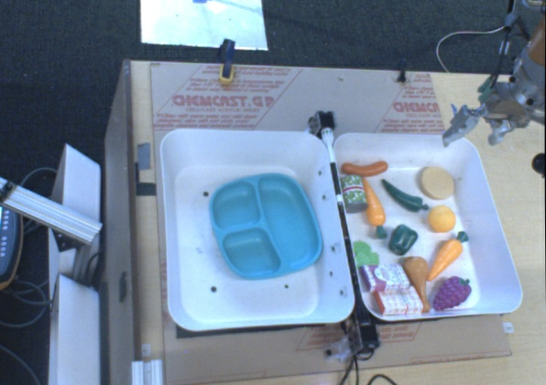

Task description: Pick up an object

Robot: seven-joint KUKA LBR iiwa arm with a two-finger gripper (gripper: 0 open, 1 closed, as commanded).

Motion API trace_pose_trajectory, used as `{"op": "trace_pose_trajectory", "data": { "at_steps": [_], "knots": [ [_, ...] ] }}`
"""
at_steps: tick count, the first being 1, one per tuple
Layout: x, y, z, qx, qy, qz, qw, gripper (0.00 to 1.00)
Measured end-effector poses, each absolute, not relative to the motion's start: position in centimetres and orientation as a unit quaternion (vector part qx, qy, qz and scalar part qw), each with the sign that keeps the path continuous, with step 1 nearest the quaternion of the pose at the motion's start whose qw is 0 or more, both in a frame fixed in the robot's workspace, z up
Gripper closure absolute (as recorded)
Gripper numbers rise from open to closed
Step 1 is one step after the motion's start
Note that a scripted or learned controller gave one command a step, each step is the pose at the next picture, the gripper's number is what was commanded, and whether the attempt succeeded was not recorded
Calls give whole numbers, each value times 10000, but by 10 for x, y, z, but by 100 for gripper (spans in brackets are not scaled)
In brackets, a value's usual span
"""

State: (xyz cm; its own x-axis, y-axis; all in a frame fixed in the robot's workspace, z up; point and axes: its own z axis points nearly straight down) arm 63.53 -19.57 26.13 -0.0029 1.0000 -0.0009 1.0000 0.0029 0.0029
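Hand (475, 126) open, arm cut off

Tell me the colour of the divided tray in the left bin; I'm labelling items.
Light blue: the divided tray shows clearly in the camera view.

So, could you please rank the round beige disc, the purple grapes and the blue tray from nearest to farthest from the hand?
From the hand:
1. Beige disc, right bin's far end.
2. Purple grapes, right bin's near corner.
3. Blue tray, left bin.
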Motion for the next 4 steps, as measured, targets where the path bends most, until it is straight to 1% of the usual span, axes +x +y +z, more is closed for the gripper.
{"op": "trace_pose_trajectory", "data": {
  "at_steps": [1, 2, 3, 4],
  "knots": [
    [631, -154, 100, 7056, 7086, -4, -14, 0],
    [669, -188, 108, 7055, 7087, 4, 14, 0],
    [630, -159, 90, 7057, 7084, 46, 74, 0],
    [591, -122, 92, 7061, 7081, 21, 40, 0]
  ]
}}
